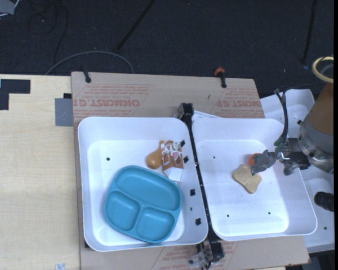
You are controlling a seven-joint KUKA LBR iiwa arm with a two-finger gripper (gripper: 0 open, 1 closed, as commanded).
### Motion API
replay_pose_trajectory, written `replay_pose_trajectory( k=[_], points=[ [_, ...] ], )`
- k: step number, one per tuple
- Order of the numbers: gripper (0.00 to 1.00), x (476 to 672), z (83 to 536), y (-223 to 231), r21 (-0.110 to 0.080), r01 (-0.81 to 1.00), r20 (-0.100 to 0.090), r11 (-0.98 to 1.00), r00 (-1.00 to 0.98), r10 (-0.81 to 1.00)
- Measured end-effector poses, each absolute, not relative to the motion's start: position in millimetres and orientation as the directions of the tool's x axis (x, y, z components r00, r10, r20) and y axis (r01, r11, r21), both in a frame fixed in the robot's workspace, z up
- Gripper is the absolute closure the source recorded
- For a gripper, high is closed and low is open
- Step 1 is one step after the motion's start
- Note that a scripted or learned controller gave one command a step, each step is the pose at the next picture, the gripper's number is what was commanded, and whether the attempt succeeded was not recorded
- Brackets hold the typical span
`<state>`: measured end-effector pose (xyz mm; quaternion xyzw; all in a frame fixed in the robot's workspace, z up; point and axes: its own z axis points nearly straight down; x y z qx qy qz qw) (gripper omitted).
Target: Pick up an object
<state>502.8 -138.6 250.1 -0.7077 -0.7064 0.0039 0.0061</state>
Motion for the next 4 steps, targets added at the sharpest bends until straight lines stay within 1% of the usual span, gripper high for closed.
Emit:
replay_pose_trajectory(
  k=[1, 2, 4],
  points=[
    [0.0, 504.8, 255.3, -138.8, -0.004, 1.0, 0.001, 0.0, 0.0, 1.0],
    [0.0, 505.3, 211.8, -137.5, -0.008, 1.0, 0.002, 0.0, 0.0, 1.0],
    [0.0, 516.2, 114.2, -126.1, -0.008, 1.0, 0.003, -0.001, 0.001, 1.0]
  ],
)
